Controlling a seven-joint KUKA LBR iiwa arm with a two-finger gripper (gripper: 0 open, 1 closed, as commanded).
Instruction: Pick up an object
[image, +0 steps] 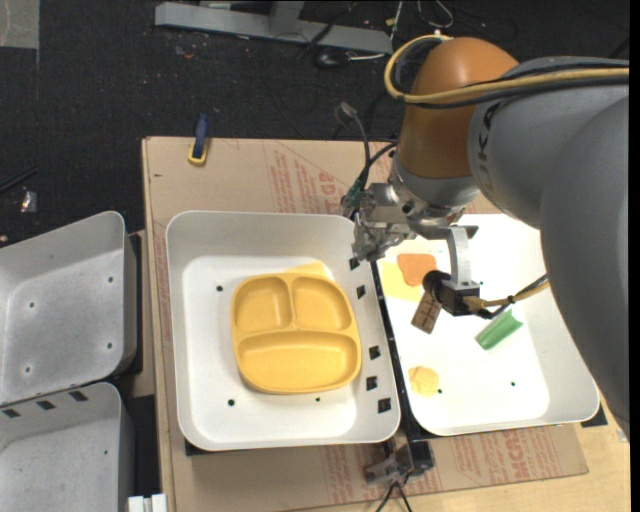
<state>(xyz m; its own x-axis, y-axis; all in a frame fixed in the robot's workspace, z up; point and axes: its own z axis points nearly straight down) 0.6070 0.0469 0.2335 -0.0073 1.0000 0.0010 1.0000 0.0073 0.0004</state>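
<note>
In the right bin (560, 395) you have a small green block (499, 330), tilted, lying apart from the gripper (372, 238) at the bins' divider; whether its claw is apart you cannot tell.

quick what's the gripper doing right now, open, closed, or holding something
Gripper: cannot be told; it hangs over the wall between the two bins.
</note>
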